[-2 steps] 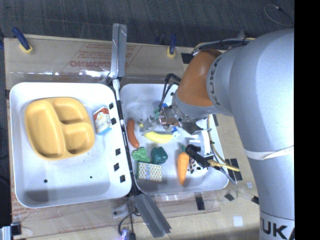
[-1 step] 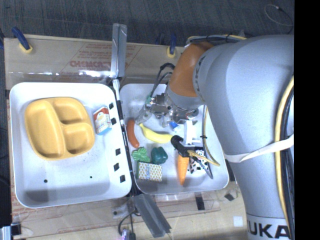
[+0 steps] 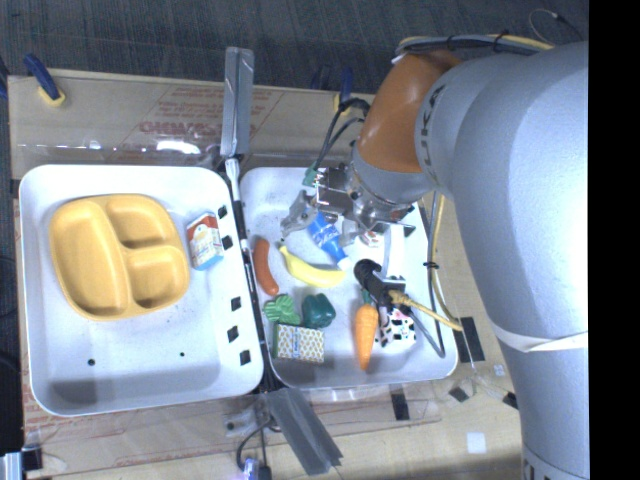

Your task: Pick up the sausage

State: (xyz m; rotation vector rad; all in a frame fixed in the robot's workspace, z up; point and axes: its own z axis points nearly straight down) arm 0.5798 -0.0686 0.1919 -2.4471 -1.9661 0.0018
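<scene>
Bright even overhead light, soft shadows, slight blur

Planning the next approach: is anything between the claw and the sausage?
Nothing stands between them. The claw hangs over the right bin; the sausage lies lower left, with the banana close beside it.

Claw: bare metal, dull sheen. Left of claw, sausage: smooth glossy plastic look. Banana just below claw: smooth, matt. Far left, yellow tray: moulded plastic, soft gloss. Bins: smooth white plastic. Tabletop: wood, matt.
</scene>
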